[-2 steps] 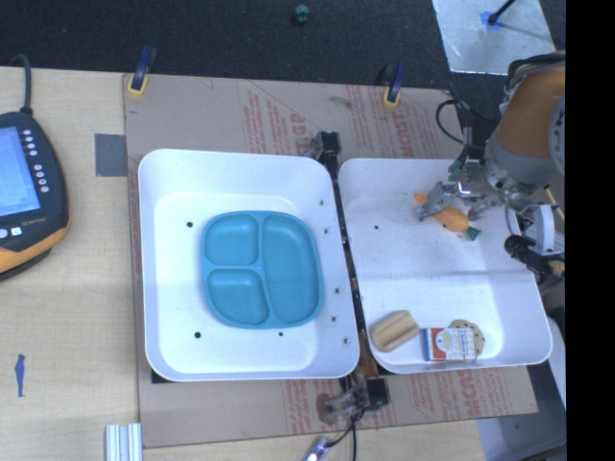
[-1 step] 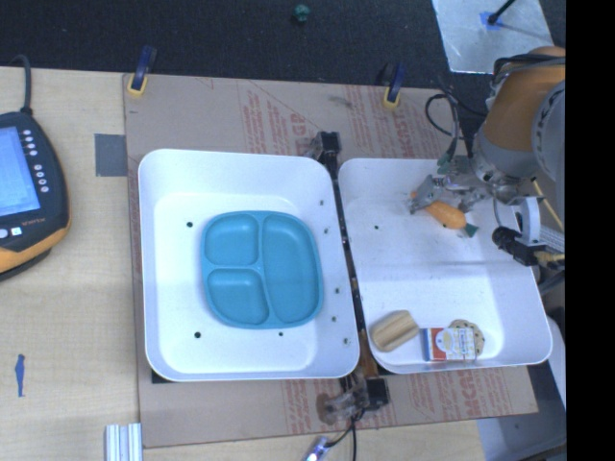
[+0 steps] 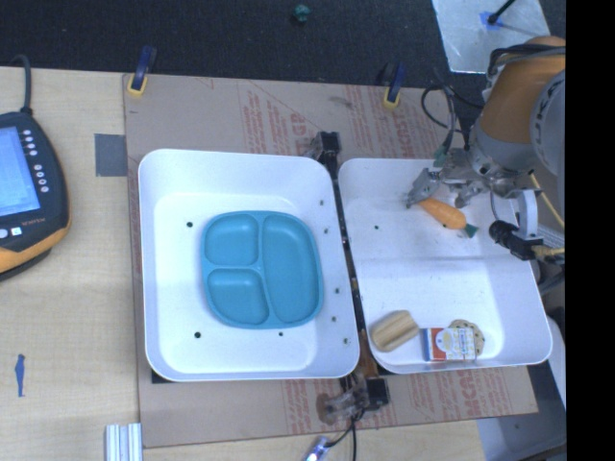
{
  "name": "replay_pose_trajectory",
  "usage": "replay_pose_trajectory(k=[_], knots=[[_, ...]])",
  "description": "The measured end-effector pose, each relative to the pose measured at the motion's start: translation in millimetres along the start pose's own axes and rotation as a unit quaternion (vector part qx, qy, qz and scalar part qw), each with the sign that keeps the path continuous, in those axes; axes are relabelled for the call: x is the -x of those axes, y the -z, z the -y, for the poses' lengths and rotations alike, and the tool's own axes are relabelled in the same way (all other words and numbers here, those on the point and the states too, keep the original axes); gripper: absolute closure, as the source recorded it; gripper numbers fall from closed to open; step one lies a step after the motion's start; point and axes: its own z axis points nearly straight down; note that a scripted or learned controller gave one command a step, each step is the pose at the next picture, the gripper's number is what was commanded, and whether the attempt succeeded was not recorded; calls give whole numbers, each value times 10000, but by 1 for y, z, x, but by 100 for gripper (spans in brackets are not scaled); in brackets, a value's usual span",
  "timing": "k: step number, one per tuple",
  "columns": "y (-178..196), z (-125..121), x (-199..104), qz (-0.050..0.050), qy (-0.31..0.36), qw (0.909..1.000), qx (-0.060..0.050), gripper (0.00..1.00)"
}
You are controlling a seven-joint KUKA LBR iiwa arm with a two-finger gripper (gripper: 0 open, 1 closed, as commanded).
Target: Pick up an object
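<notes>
The carrot (image 3: 445, 213), orange with a green tip at its right end, lies tilted in the far part of the right bin (image 3: 423, 286), towards that bin's right side. The claw (image 3: 444, 188) stands directly over it, its metal fingers (image 3: 420, 188) spread to either side of the carrot's far edge; whether they are clenched on the carrot or merely resting beside it cannot be told from this slant. The grey arm (image 3: 524, 104) with its orange band comes in from the right, above the far right corner of the bin, with black cables hanging near the wrist.

In the near part of the same bin, well apart from the carrot, lie a tan bread roll (image 3: 394, 329) and, just right of it, a small red and white packet (image 3: 452, 343) printed with a cookie picture.

The left bin (image 3: 173, 257) sits side by side with the right one, their inner rims touching. A blue divided plate (image 3: 261, 268) with three compartments lies flat in its middle.

Both bins rest on a brown cardboard sheet (image 3: 240, 113) on the wooden desk (image 3: 67, 353). Clamps (image 3: 141, 69) hold the sheet's far edge. At the far left of the desk lies a control tablet (image 3: 24, 185) with an orange rim.
</notes>
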Motion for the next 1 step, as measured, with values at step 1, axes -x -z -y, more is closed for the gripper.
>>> replay_pose_trajectory(k=[1], knots=[[-9,6,22,-6,-13,10000,-19,0]])
